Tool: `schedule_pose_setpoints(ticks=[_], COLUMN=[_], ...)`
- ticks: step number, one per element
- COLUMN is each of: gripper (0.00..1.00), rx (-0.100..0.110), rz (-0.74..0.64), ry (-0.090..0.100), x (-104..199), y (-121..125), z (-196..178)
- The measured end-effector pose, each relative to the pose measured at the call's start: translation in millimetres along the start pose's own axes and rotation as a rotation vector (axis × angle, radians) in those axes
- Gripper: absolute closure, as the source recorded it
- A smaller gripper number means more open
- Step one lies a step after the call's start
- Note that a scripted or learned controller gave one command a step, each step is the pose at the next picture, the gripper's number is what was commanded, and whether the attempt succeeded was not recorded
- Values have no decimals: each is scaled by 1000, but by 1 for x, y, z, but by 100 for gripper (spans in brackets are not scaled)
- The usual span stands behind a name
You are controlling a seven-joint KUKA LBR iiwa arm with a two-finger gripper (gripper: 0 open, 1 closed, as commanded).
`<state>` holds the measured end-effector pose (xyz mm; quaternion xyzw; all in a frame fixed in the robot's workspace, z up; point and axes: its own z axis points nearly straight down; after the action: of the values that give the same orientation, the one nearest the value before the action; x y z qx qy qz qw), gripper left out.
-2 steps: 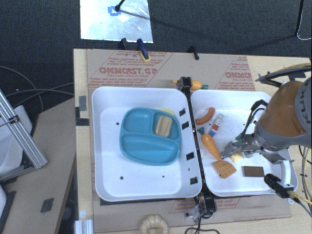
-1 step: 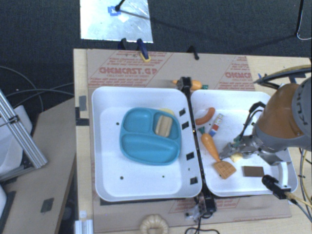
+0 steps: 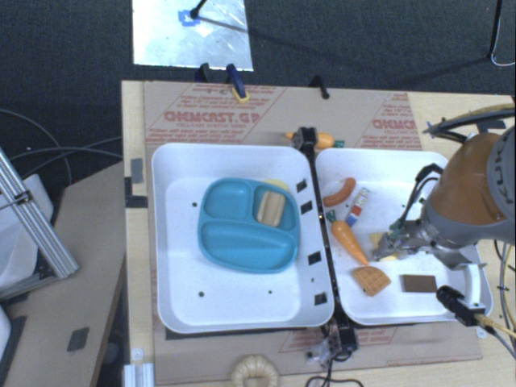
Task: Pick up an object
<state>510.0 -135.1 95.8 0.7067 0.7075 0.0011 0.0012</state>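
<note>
Gripper (image 3: 393, 247) low in the right white bin (image 3: 379, 176); whether it grips anything cannot be told.
Orange plastic carrot (image 3: 350, 241) lies just left of it, long axis slanting toward the waffle-patterned brown cracker (image 3: 371, 280).

Blue tray (image 3: 242, 244) in left bin (image 3: 173, 216).

Orange carrot (image 3: 350, 241), flat, rt bin (image 3: 379, 158)

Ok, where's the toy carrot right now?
The carrot lies in the right bin near the divider, below the sausage, above the waffle, left of the gripper.
</note>
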Motion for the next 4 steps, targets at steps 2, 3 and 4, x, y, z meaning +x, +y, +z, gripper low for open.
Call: schedule_pose_setpoints(ticks=[2, 3, 4], gripper=[100, 100, 100], rx=[-3, 0, -1], rz=[-2, -3, -8], ry=[-2, -1, 1], x=[-3, -4, 38], y=[8, 9, 42], z=[-101, -129, -139])
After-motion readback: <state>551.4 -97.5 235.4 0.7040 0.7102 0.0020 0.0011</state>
